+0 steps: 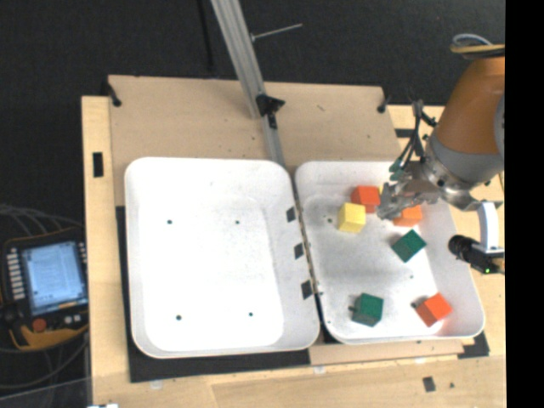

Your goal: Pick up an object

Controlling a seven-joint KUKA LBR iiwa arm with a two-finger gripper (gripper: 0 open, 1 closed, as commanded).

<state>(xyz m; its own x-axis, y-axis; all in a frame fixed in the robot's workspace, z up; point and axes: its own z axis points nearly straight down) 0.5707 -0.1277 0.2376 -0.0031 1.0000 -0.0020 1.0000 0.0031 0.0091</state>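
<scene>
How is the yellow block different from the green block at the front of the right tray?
The yellow block is bright yellow; the front green block is dark green. The yellow block sits near the back of the right bin, close to the hand; the green block lies near the front edge, apart from it. Both look like small cubes.

No legible text, labels, brands or numbers, lit screen of the handheld control pad (pixel 53 280) at left shows lines too small to read
</scene>
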